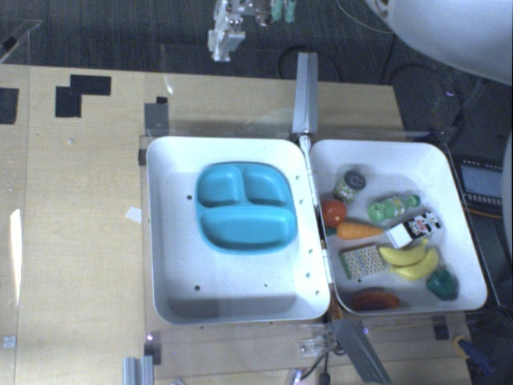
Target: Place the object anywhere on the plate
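Seeing all the loose items sitting in the right bin (449,175), well apart from the gripper (240,18) and to its near right. Counting a small round jar (350,184) at the far side, a green bottle (393,208) lying on its side, and a red tomato (333,212) against the left wall with an orange carrot (358,231) just near of it. Also spotting a white block (398,236) touching a black-and-white piece (422,225), a banana (411,261) right below them, a patterned flat pad (361,261) beside the banana, a teal lump (442,283) in the near right corner, and a dark red piece (374,300) along the near wall. Not being able to tell which one is the target. Seeing the blue plate (244,207) lying flat in the middle of the left bin (172,239), three compartments facing up. Seeing the gripper hanging beyond the far edge of the bench (80,175), above the dark floor, roughly in line with the plate and far from both bins. Seeing the grey arm (449,14) coming in from the far right corner, its big rounded link sitting over the far right of the scene. Grip state: too small and blurred here, cannot tell.
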`<control>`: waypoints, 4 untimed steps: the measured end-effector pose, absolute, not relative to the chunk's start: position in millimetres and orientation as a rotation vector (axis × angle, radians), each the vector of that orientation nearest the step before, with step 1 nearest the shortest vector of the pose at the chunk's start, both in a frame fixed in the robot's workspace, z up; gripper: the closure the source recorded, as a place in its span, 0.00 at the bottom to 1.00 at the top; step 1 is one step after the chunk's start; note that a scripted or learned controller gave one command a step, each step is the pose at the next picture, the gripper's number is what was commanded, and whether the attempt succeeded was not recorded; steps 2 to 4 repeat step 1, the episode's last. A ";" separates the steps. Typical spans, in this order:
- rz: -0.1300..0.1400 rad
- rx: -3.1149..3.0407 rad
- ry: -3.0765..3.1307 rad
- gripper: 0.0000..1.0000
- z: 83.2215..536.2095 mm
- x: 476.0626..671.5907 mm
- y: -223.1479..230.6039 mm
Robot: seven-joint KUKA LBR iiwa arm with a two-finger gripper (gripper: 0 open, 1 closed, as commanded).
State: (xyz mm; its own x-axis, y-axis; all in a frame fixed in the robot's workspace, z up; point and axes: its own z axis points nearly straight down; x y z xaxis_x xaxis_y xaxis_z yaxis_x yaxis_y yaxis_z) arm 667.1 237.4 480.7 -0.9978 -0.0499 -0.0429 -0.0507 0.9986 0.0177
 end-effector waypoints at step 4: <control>0.005 -0.196 3.125 1.00 438.1 663.7 202.1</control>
